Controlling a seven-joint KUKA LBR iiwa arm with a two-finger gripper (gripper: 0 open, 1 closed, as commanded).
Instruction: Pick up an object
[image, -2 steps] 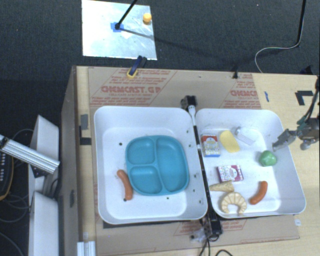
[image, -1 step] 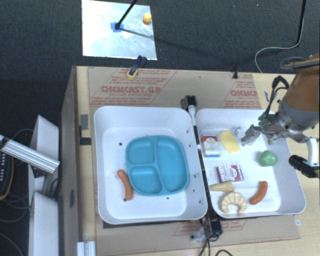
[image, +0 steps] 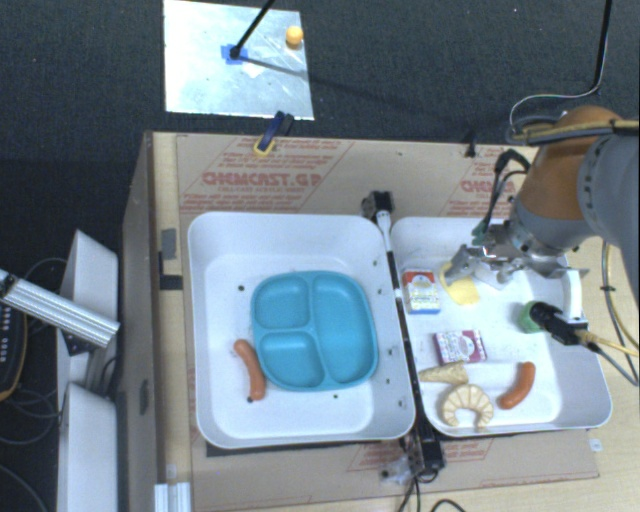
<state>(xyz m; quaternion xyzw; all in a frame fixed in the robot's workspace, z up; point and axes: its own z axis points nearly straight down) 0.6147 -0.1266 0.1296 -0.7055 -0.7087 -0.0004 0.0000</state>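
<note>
Hovering low over the right white plastic bin (image: 590, 400), the tool (image: 470, 262) sits just above a pale yellow lumpy object (image: 463, 292); I cannot tell its state. Nearby lie a pink box (image: 459, 347), a tan croissant (image: 468, 404) and a red sausage (image: 516, 386).

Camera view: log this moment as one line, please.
arm: over right bin | pincer: low beside yellow item | grasp: none visible | left bin: blue divided plate, sausage
</note>
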